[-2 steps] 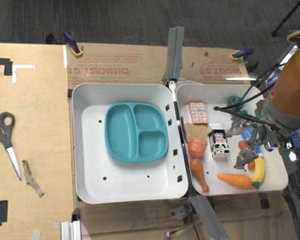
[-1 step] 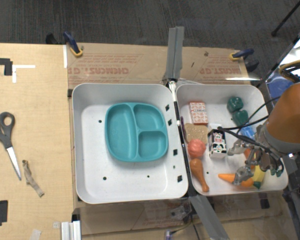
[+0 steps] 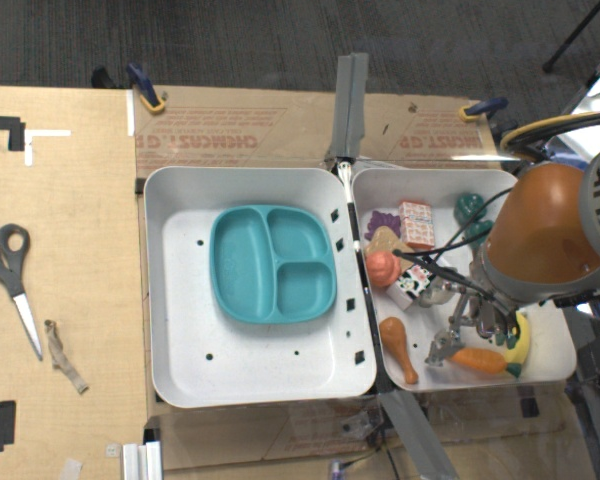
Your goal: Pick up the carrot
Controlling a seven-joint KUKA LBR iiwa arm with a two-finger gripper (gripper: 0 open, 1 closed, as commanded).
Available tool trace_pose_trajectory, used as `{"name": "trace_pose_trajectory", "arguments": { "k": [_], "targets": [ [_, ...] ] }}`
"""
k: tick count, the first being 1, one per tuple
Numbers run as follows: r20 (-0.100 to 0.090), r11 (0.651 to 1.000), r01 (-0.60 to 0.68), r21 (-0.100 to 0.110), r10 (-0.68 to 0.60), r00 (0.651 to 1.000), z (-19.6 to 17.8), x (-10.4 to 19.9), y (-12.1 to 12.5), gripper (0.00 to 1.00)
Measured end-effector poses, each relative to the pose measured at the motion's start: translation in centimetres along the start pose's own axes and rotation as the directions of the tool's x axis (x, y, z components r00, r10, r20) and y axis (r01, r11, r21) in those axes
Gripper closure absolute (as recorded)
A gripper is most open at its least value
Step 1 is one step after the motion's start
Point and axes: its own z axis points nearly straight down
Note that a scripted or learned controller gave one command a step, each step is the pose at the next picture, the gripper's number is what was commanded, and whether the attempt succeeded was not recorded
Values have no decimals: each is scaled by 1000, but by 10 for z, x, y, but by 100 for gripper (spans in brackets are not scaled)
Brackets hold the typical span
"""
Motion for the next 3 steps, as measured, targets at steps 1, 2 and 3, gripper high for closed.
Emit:
{"name": "trace_pose_trajectory", "arguments": {
  "k": [1, 2, 3],
  "targets": [
    [4, 988, -154, 1, 154, 988, -17, 5, -71, 0],
    [1, 986, -168, 0, 168, 986, 0, 11, -25, 0],
    [3, 955, -297, 0, 297, 955, -1, 8, -46, 0]
  ]
}}
